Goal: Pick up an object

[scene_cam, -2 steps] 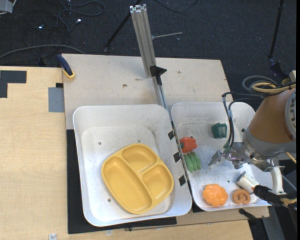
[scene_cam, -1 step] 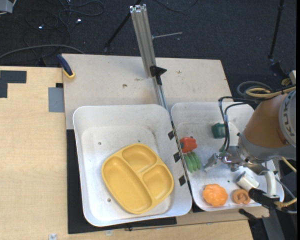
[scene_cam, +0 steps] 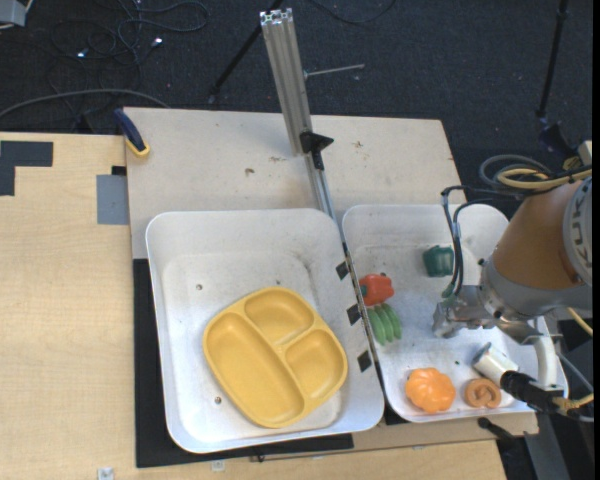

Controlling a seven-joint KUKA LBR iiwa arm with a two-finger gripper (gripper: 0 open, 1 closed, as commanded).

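The right bin [scene_cam: 405, 230] holds several small things. A red-orange piece [scene_cam: 377, 288] lies by its left wall, with a green ribbed piece [scene_cam: 385, 323] just below it. A dark green piece [scene_cam: 438, 260] sits nearer the middle. Along the front wall rest an orange round fruit [scene_cam: 430, 390] and a brown ring-shaped piece [scene_cam: 483, 394]. My gripper [scene_cam: 450, 320] hangs low inside this bin, right of the green ribbed piece and below the dark green one. Nothing shows between its tips.
The left bin [scene_cam: 180, 268] carries a yellow divided plate [scene_cam: 274, 355]. An aluminium post [scene_cam: 290, 78] rises behind the wall where the two bins meet. The arm's orange band [scene_cam: 540, 243] covers the right bin's right side.
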